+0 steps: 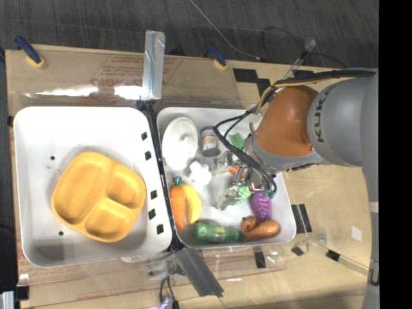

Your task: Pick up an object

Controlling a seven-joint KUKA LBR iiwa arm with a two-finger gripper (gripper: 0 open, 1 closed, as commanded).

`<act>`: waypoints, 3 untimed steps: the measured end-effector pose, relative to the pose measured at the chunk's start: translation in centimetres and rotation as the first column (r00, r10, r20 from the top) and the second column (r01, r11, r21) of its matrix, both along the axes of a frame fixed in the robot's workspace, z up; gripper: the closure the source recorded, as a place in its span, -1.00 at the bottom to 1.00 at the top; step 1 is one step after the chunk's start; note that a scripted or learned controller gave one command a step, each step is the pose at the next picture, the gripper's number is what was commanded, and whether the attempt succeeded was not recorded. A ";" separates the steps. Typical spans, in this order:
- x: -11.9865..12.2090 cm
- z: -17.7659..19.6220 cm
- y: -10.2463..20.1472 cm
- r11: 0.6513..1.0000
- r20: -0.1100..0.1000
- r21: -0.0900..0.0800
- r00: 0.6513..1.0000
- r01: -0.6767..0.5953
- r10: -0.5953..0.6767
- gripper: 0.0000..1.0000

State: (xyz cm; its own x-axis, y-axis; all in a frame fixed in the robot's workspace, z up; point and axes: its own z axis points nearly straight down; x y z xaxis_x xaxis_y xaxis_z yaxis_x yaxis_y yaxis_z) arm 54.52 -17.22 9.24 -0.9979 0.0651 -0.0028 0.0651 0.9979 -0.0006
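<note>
My gripper [235,187] hangs low inside the right bin [283,201], near its middle, below the orange wrist band. Right against it lies a small green object [243,194], partly hidden by the gripper. Purple grapes [261,205] sit just to its right. A brown and orange vegetable [261,228] and a green bottle [215,232] lie along the bin's front wall. At front left a carrot [177,206] lies beside a banana [191,200]. A white bowl [179,140], a small can [209,141] and a white lump [199,172] fill the bin's back left.
The left bin [32,147] bears a yellow divided plate [98,195]. The arm's grey body [344,121] covers the right bin's back right corner. Cables [232,131] loop over that bin near the can. A metal clamp [154,63] stands on the back rim between the bins.
</note>
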 end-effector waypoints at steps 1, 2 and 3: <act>2.7 0.2 -3.7 0.978 0.002 -0.002 0.978 -0.210 0.210 -1.00; 0.9 0.1 -3.6 0.968 -0.001 0.000 0.968 -0.252 0.252 -1.00; 2.1 0.1 -3.6 0.952 0.001 -0.002 0.952 -0.306 0.306 -1.00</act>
State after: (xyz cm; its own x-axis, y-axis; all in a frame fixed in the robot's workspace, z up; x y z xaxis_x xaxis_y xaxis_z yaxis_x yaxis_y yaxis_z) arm 56.59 -20.80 9.36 -0.9699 -0.2433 -0.0043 -0.2433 0.9700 -0.0021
